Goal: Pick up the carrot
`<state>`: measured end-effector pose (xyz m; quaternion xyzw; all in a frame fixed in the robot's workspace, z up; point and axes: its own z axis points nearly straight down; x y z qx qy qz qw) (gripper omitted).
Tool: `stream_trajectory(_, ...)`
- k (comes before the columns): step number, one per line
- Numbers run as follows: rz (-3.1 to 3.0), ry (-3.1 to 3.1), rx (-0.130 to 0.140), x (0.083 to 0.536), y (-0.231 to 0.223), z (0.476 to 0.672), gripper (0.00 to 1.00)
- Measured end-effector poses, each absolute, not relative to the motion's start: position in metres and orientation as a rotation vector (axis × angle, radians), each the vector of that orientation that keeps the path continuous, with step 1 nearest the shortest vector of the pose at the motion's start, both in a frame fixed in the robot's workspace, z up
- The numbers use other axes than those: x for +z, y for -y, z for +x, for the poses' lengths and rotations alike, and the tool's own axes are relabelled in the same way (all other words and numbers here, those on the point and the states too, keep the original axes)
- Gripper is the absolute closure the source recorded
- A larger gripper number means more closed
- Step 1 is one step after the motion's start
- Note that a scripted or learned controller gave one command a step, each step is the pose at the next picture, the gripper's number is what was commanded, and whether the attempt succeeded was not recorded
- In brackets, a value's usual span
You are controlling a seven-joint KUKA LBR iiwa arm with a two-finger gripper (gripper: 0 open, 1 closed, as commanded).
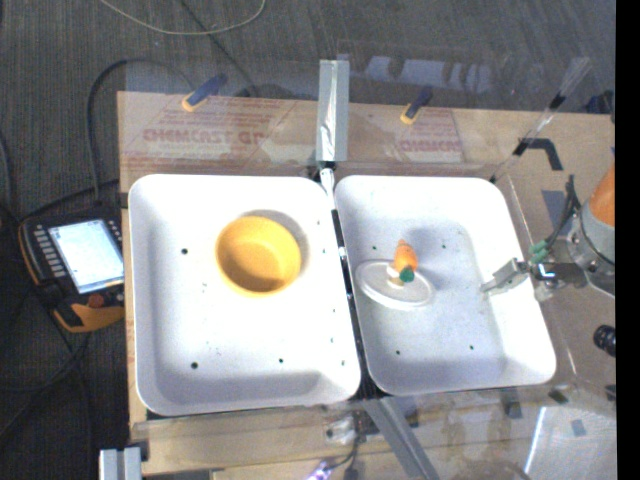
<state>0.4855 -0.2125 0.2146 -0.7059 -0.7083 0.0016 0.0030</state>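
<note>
A small orange carrot (403,257) with a green top lies on a little white dish (385,288) in the middle of the right bin (450,363). My gripper (503,277) hangs over the right edge of that bin, well to the right of the carrot and apart from it. The arm's wrist with its orange band (603,200) enters at the frame's right edge. I see nothing held at the gripper's tip.
A yellow bowl (259,253) sits in the left bin (180,368). A metal post (332,118) stands behind the seam between the bins. A handheld pendant (80,260) lies on the floor at left.
</note>
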Motion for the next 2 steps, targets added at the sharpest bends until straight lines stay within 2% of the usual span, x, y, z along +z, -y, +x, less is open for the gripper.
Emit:
stream_trajectory(1, -2.117, 2.316, 0.006, 0.171, 0.137, 0.566, 0.00)
stream_trajectory(2, -2.010, 2.434, -0.009, 0.102, 0.109, 0.610, 0.00)
